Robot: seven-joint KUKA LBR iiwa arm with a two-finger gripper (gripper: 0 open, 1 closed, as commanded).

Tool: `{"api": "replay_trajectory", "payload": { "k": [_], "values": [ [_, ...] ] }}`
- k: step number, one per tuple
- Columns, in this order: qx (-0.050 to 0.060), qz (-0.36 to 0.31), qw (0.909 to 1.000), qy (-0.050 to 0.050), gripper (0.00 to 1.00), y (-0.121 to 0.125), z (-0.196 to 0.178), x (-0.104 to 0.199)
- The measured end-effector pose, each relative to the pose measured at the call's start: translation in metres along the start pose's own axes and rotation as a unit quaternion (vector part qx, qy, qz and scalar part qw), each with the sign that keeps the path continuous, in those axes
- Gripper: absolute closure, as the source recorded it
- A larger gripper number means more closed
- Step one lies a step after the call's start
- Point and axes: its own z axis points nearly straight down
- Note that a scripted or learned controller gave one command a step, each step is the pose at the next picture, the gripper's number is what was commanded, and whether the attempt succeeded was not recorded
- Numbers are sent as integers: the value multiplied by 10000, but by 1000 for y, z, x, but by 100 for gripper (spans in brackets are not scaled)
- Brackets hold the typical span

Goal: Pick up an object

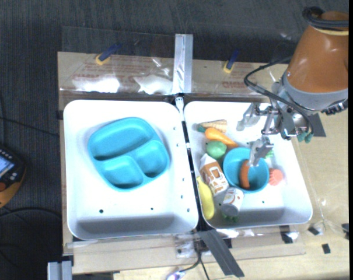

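From my remote seat, the gripper hangs with fingers spread at the blue bowl's 12 o'clock rim, nothing pinched.

Glossy white plastic bins; smooth blue plastic tray; matt dark carpet

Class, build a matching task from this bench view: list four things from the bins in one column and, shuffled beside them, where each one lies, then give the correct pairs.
Things:
1. blue divided tray
2. blue bowl
3. banana
4. carrot

Places:
A. left edge of the right bin, near its front
B. left bin
C. back of the right bin, behind the green ball
D. middle of the right bin, below the gripper

Pairs: 1-B, 2-D, 3-A, 4-C
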Motion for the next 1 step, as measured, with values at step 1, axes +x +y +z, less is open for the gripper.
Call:
{"api": "replay_trajectory", "payload": {
  "k": [1],
  "values": [
    [5, -527, 9986, 14, 0, -22, 125, -17]
  ]
}}
